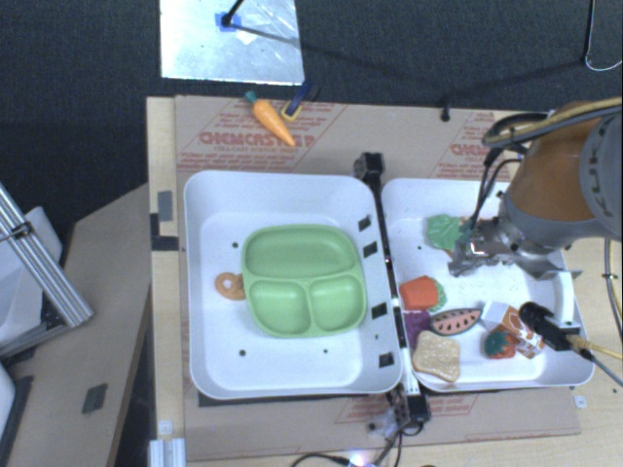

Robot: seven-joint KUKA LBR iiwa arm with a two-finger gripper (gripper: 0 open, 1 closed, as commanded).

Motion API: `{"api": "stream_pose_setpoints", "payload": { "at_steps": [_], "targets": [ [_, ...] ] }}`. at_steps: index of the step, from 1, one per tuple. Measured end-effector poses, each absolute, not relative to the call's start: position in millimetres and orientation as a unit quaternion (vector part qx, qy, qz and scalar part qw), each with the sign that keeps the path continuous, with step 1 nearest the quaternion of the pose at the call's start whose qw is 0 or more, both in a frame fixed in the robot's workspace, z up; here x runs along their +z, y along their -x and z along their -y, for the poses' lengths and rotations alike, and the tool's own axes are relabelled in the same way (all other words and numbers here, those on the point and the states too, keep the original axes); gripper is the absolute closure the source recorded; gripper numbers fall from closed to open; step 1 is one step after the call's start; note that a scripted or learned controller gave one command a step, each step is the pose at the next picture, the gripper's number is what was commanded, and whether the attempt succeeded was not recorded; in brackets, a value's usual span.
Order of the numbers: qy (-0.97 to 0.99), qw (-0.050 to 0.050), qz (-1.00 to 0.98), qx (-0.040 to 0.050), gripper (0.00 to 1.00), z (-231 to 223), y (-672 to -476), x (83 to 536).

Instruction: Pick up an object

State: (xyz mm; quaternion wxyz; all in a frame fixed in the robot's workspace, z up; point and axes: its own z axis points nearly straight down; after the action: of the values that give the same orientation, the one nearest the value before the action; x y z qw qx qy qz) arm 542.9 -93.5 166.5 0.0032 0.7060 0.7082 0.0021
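Approach step: gripper [469, 254] low in right bin [555, 377], just beside green leafy toy [444, 230]; finger spacing cannot be told. Nothing visibly held. Next likely needs centring over the toy, then closing.

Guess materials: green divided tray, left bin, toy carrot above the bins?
Green divided tray: likely moulded plastic, smooth with a soft sheen and rounded compartments. Left bin: probably thin glossy white plastic, with rounded corners. Toy carrot: looks like plastic, uniform orange, though too small to be sure.
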Motion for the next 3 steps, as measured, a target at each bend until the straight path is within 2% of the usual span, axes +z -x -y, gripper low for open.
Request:
{"api": "stream_pose_setpoints", "payload": {
  "at_steps": [1,2,3],
  "targets": [
    [-0.706,0.003,-0.709,0.0023,1.0,94,-545.0,221],
    [-0.704,0.001,-0.71,0.0016,1.0,49,-549.6,223],
    [-0.704,0.0,-0.711,0.0019,1.0,0,-570.8,224]
  ]
}}
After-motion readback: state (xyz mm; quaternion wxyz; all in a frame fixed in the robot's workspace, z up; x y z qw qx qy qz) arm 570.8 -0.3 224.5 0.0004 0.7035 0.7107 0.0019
